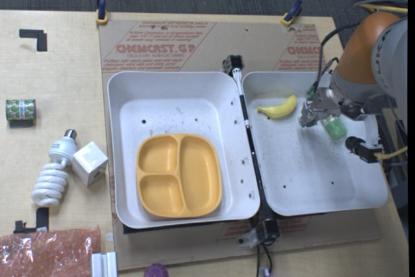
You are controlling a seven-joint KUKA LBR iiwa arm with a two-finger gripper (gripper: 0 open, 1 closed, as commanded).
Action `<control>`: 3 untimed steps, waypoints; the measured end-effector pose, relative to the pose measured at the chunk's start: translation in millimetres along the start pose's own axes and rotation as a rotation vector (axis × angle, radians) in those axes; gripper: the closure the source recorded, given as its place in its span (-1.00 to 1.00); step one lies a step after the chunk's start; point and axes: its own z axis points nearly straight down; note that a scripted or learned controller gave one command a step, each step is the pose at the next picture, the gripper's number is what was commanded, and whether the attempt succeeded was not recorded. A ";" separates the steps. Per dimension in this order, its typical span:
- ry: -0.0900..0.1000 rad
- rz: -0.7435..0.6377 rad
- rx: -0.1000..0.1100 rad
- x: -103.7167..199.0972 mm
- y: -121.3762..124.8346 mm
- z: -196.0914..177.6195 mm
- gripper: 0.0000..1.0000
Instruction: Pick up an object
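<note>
The arm [379, 52] reached in from the right over the right-hand bin [311, 188], its orange band above the wrist. The gripper [310, 115] hung low near the upper part of that bin, just right of a yellow banana [279, 108] that lay on the bin floor — the two near but apart. A pale green object [335, 128] sat just beside the gripper on its right, partly hidden under the wrist; whether the claw was apart, together or clamped on anything could not be told, since the wrist housing hid it. The left-hand bin [168, 91] held a yellow divided plate [179, 175] with three compartments, lying flat toward the near wall. On the bench, well apart to the left, lay a spiral light bulb [52, 172], a small white cube [90, 163] touching it, and a green tin [21, 110] — none within either bin
</note>
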 end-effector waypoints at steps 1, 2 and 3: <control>0.000 0.000 0.000 0.0 0.0 0.0 -1.00; 0.003 0.005 0.002 42.1 -55.3 10.2 -1.00; 0.003 0.006 0.003 64.7 -106.8 10.2 -1.00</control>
